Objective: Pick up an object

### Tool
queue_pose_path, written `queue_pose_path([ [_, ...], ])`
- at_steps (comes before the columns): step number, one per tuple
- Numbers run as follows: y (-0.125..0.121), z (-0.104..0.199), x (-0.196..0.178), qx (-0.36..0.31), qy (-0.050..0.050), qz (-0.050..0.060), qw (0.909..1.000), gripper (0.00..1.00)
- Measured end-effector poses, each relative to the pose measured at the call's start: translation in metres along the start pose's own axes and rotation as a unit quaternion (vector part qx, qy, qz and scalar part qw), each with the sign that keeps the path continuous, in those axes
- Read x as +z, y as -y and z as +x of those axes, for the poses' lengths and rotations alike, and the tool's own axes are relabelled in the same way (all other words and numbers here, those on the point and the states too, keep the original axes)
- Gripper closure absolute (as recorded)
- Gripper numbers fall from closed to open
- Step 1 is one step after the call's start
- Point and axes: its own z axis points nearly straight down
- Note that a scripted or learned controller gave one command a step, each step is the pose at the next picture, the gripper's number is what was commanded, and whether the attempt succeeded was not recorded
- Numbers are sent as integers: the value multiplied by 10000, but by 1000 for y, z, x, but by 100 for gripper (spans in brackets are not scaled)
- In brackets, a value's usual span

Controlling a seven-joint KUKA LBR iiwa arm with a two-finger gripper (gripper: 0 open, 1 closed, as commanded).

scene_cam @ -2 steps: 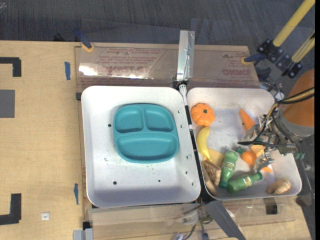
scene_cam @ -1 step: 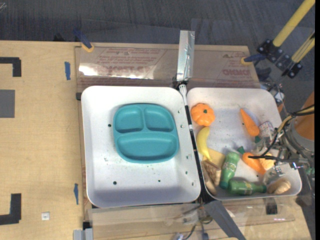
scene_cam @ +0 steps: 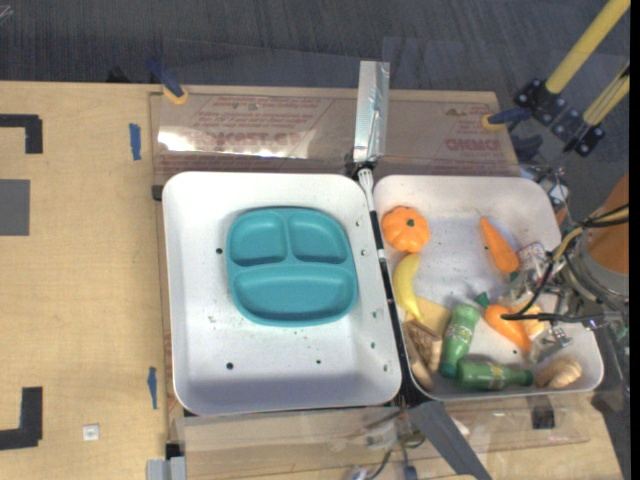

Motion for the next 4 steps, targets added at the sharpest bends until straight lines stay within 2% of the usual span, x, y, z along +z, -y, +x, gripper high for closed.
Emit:
queue_pose_path([
  [1,2,-8,0,-819,7,2,9966,0],
  [2,13,-53,-24,-1287,-4,-21,9917,0],
  [3,20,-76,2,-1745,-2,-20,9847,0],
  [4,-6,-94,1,-1366,0,-25,9906,0],
])
